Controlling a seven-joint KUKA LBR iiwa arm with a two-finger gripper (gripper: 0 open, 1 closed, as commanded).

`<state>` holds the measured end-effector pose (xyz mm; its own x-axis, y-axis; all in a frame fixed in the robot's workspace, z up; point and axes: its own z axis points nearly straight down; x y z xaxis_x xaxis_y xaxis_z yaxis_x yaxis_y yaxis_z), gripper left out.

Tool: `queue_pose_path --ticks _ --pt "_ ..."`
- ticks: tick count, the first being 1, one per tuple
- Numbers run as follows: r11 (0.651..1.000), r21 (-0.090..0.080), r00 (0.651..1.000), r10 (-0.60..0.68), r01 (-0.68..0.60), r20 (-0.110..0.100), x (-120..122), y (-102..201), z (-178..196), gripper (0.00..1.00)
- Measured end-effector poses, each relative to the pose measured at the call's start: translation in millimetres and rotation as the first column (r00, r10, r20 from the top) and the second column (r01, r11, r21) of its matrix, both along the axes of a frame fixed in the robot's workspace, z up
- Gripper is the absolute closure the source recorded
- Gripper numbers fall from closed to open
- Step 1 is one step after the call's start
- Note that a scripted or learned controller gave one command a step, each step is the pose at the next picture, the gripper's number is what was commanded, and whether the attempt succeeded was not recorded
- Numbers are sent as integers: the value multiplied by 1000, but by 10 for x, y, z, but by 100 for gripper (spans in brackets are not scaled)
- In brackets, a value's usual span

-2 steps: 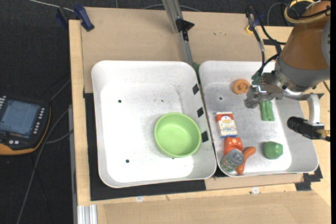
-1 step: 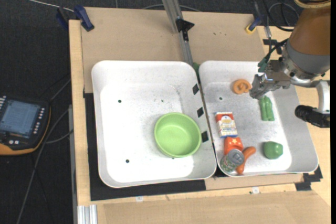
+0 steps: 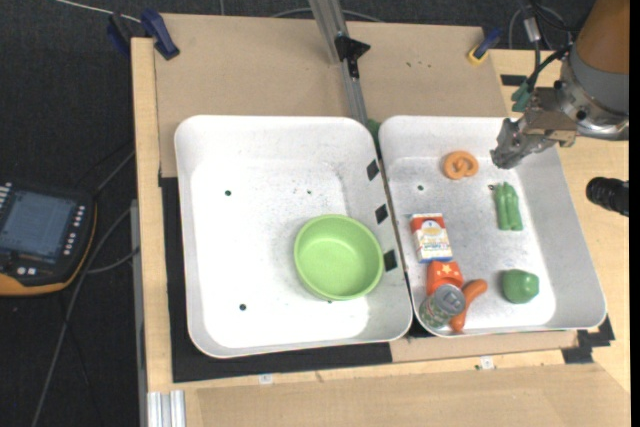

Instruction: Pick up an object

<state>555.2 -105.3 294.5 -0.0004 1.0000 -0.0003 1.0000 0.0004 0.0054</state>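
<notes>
The gripper [image 3: 505, 151] hangs over the right bin [image 3: 570, 215], near its far edge, between the orange pretzel-shaped toy [image 3: 460, 165] and the green pea pod [image 3: 508, 207]. Whether it is open or closed cannot be told; nothing visibly sits in it.

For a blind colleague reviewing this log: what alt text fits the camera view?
The gripper hangs over the right white bin, near an orange pretzel-shaped toy and green pea pod. The left white bin holds a green plastic bowl.
</notes>
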Motion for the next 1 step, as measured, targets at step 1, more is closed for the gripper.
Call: queue_pose_path --ticks 1 --pt "1000 1 1000 3 -3 -6 -54 430 -160 100"
